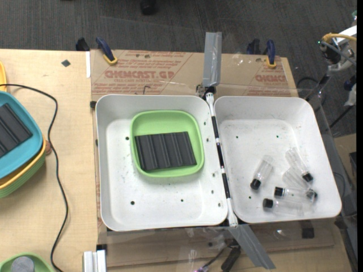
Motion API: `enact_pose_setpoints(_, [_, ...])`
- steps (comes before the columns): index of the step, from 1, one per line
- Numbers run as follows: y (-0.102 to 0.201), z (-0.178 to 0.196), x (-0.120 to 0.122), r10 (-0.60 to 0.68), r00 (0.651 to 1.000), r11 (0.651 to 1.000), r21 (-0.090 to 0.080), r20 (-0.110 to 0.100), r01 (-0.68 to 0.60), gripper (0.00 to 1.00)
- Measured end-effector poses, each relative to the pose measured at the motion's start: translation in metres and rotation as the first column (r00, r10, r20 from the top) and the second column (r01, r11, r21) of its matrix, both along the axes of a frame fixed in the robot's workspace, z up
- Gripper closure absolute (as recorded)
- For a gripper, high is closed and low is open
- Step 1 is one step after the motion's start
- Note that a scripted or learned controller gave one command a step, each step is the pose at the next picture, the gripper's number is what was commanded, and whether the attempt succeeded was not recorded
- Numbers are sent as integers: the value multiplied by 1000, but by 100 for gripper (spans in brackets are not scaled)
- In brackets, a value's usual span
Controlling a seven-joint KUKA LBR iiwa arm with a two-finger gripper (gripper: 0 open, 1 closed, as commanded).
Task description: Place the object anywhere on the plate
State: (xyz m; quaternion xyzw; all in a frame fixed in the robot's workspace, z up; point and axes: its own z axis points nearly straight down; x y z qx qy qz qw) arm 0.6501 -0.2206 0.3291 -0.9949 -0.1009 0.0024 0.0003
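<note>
Green square plastic plate (195, 130) sits at nine o'clock; clear black-capped plastic vials (261, 173) lie at four o'clock, unpicked. Claw state: cannot tell. Next move, I judge, calls for grasping one vial.

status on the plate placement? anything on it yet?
Nothing done yet: the green plate in the left bin carries just its dark ribbed insert. Nothing looks in hand. The clear vials all lie in the right bin, near its front right corner. Left: pick one and carry it over to the plate.
</note>
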Motion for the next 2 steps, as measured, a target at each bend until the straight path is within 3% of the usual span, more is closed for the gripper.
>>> enact_pose_setpoints(1, [0, 23, 3, 3, 1000, 1000, 1, 2, -3, 0])
enact_pose_setpoints(2, [0, 22, 1, 3, 1000, 1000, 1, 0, -3, 0])
